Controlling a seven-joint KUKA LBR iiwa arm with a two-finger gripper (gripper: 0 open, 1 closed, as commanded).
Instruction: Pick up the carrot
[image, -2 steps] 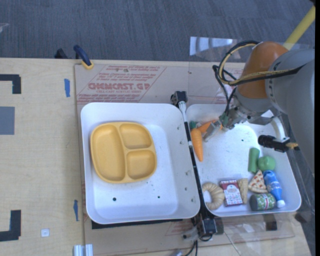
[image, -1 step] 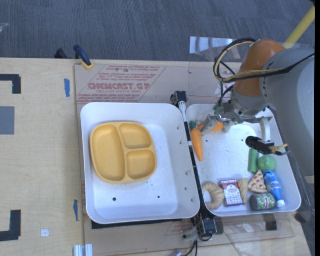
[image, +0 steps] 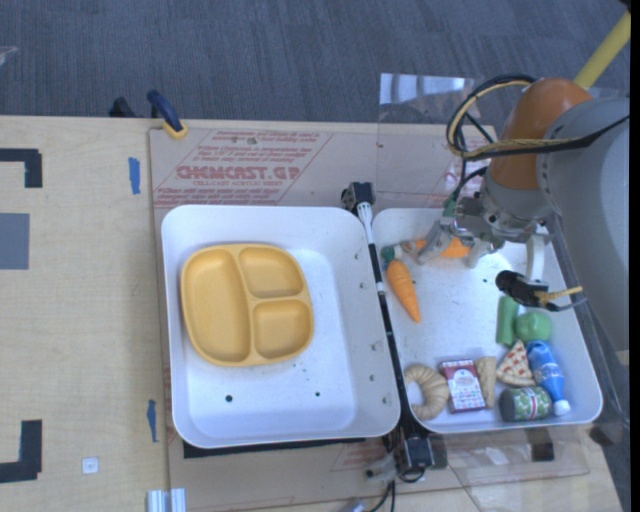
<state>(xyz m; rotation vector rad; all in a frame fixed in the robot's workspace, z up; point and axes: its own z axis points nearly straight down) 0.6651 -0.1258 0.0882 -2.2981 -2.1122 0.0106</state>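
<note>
gripper (image: 452, 240) jaws: spread, nothing between them. carrot (image: 402, 288) lies just beside the jaws, below-left, against the bin (image: 590, 380) wall. risk: a finger strikes that wall, or closes on the orange piece (image: 453, 248) under the jaws instead.

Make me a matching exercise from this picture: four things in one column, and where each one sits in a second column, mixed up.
Things:
1. carrot
2. yellow divided plate
3. pizza slice
4. blue clamp

Places:
A. on the bench's far edge, beyond both bins
B. near the left wall of the right bin
C. in the left bin
D. in the right bin's near right part, beside the blue bottle

Pairs: 1-B, 2-C, 3-D, 4-A
</note>
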